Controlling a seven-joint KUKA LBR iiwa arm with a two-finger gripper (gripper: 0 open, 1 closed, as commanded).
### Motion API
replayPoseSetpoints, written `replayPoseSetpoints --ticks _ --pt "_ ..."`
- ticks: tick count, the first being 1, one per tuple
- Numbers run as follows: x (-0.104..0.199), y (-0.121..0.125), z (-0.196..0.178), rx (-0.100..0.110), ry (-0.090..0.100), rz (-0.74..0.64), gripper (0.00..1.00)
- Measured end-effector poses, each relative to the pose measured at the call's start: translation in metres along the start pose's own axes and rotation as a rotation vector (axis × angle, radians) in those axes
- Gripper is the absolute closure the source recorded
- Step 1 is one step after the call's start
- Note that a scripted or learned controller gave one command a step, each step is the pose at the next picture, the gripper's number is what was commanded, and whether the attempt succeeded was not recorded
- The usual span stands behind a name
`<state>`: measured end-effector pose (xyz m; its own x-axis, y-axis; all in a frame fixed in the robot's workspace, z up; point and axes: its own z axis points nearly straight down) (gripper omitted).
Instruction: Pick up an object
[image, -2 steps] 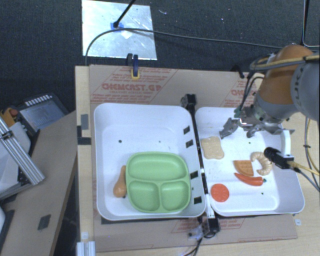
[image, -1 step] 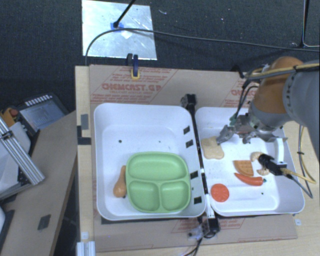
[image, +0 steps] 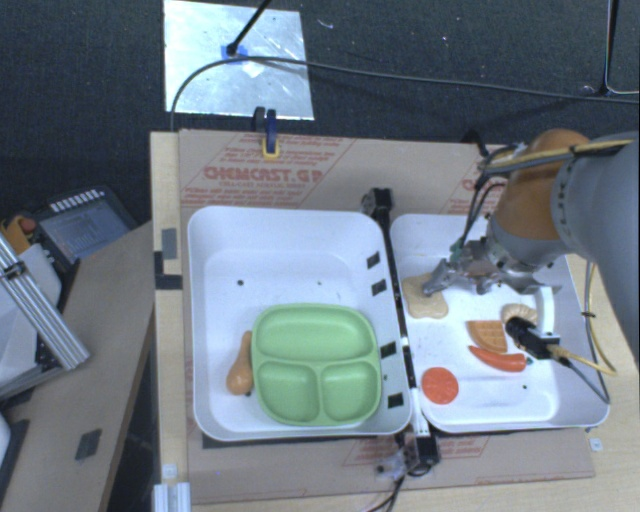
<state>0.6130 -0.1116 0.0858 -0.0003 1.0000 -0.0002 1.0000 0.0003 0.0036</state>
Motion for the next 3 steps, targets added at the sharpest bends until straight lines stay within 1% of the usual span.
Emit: replayPoseSetpoints --ticks 1,2,3 --pt "0.002 0.003 -0.014 -0.008 0.002 -0.002 1.0" --pt "-0.002 0.0 -0.077 -0.003 -0.001 -0.003 1.0" --pt "-0.003 0.002 -0.126 -0.004 -0.001 -0.003 1.0"
